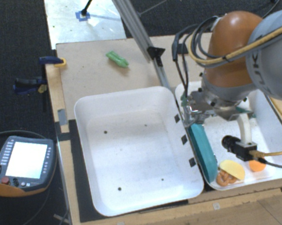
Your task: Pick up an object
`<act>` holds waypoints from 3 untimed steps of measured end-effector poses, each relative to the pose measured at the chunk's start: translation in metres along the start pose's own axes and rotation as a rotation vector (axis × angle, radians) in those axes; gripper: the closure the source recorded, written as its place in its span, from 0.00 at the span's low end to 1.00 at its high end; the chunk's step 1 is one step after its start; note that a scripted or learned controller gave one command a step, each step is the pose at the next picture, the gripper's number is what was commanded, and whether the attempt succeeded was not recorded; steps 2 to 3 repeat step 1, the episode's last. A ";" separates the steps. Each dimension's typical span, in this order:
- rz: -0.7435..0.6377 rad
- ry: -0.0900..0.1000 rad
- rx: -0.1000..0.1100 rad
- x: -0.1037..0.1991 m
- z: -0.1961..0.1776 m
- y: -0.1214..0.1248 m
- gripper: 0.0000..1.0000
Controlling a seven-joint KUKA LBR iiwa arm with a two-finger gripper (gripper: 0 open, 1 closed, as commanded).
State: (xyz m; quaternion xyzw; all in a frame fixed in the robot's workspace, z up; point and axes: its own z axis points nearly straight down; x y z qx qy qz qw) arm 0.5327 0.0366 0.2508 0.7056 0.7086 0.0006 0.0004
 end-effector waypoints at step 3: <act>0.003 0.000 0.000 -0.002 0.000 0.000 0.00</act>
